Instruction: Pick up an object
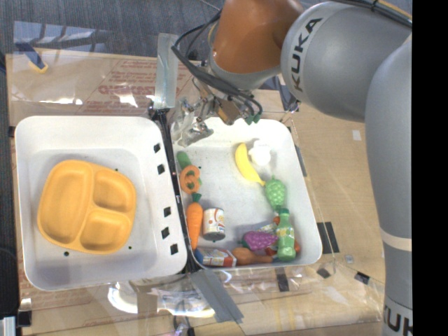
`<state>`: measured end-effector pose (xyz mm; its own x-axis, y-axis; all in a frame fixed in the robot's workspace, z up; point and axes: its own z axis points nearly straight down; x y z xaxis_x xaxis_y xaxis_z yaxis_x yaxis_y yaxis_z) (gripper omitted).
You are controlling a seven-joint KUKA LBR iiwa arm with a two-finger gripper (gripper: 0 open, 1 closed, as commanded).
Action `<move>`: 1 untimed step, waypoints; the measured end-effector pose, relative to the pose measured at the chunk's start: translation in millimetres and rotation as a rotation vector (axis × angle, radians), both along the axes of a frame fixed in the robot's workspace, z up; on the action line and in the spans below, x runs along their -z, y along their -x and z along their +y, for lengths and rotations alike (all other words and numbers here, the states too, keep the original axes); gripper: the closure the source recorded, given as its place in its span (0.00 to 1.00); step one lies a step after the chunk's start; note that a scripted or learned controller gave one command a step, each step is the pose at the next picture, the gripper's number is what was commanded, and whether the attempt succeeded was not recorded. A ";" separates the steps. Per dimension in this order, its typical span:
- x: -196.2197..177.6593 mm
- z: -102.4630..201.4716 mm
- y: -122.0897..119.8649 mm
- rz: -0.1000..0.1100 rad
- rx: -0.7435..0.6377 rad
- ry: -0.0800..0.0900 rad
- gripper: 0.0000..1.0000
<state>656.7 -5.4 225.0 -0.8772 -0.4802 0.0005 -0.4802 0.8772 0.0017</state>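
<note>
We note two shallow white bins side by side on the bench; the left bin (28,187) holds a yellow divided tray (85,206), lying flat near its middle, three compartments showing; the right bin (309,219) sits just beside it, rims touching; small black clips (162,168) run in a row along the shared edge; under both we see brown board (84,82) beneath a clear, glossy sheet; a grey tape strip (165,68) stands at the far end of the shared edge, another grey strip (217,296) at the near end; short black tape marks (326,236) lie right of the right bin.
</note>
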 end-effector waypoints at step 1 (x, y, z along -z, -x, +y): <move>-24.5 6.1 -0.9 -0.006 0.070 0.001 1.00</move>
